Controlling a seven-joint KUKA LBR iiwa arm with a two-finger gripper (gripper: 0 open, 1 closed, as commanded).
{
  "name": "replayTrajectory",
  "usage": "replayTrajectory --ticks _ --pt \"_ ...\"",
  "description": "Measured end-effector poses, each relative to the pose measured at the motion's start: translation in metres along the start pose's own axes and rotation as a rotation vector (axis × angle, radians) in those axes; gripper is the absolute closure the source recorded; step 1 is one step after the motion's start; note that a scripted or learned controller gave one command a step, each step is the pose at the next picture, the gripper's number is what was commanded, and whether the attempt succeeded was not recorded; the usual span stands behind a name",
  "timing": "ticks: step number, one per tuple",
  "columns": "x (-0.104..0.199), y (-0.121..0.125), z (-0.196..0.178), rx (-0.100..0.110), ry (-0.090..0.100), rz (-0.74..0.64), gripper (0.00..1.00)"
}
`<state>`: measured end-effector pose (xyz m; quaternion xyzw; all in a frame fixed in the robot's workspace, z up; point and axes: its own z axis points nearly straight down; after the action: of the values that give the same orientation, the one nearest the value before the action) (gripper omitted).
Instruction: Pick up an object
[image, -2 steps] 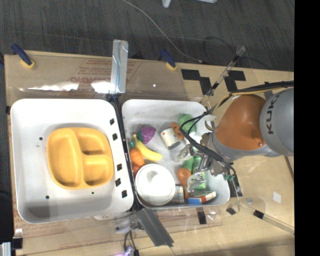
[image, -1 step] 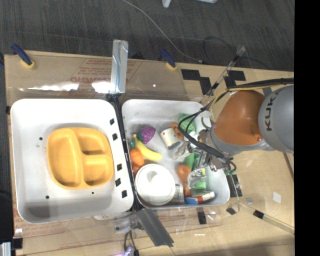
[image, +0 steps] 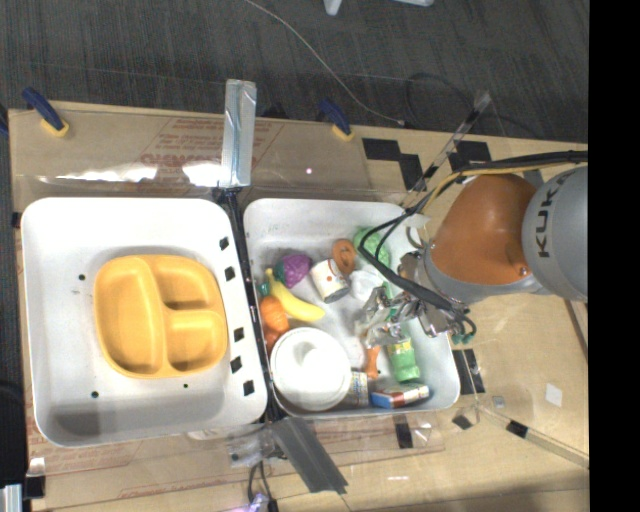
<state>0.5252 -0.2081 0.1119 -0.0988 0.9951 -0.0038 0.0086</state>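
The grey two-finger claw (image: 385, 312) is being lowered into the right white bin (image: 300, 212); whether it is spread or pressed together cannot be told. Just below it a small green plastic bottle (image: 404, 360) is lying, judged light, stiff and slippery, best taken across its middle. Further left, a yellow plastic banana (image: 295, 303) and a white round bowl (image: 310, 368) are resting.

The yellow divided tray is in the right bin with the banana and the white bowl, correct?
Not quite. The camera view shows the yellow divided tray alone in the left bin; the banana and white bowl lie in the right bin.
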Motion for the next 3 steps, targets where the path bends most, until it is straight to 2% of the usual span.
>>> replayTrajectory --ticks 1,2,3 --pt "-0.047 0.041 0.02 -0.012 0.013 -0.066 1.0" --pt "-0.112 -0.025 -0.137 -0.001 0.003 0.181 1.0" --pt "-0.131 -0.024 -0.064 -0.01 0.019 0.099 1.0"
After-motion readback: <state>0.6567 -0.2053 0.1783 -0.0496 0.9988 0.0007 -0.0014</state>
